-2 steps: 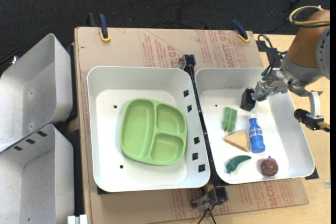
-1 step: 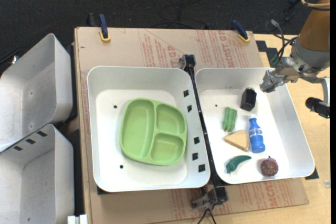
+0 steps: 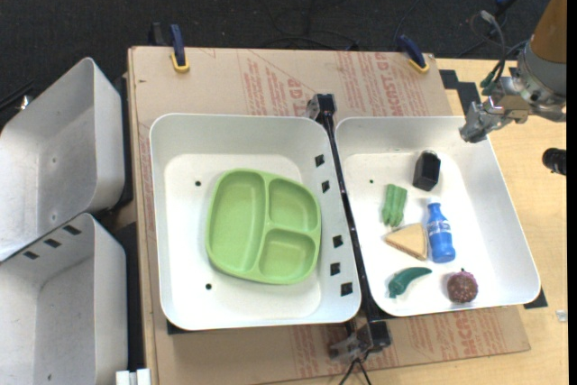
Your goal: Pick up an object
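2 bins point(image 3: 171, 140), 1 green tray point(image 3: 264, 227), 6 small objs point(image 3: 426, 169).

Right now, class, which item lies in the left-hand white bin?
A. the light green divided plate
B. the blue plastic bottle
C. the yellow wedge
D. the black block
A: the light green divided plate lies alone in the left white bin, while the blue plastic bottle, black block and yellow wedge all lie in the right white bin.
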{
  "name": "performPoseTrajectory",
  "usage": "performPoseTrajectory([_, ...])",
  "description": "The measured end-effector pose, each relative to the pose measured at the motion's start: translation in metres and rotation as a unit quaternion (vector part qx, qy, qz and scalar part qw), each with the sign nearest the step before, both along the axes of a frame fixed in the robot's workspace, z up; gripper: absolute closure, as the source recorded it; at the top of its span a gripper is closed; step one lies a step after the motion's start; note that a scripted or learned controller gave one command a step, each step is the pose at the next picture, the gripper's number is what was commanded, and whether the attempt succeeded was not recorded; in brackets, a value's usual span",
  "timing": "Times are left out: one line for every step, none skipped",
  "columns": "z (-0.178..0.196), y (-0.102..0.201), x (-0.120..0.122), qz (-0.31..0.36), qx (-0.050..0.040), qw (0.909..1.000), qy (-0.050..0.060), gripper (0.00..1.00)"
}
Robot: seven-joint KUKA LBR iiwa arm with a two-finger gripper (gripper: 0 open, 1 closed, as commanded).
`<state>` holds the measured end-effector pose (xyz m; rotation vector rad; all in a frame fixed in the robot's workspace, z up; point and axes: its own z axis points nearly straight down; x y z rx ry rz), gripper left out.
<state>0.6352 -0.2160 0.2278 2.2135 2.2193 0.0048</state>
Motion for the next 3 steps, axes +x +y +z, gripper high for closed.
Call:
performPoseTrajectory([0.028, 0.000, 0.001, 0.000, 0.0005, 1.0000, 0.001, 1.00])
performPoseTrajectory([0.025, 0.043, 0.003, 0.002, 0.0017, 1.0000, 0.004, 1.00])
performPoseTrajectory([0.015, 0.100, 0.009, 0.002, 0.0020, 1.0000, 0.004, 1.00])
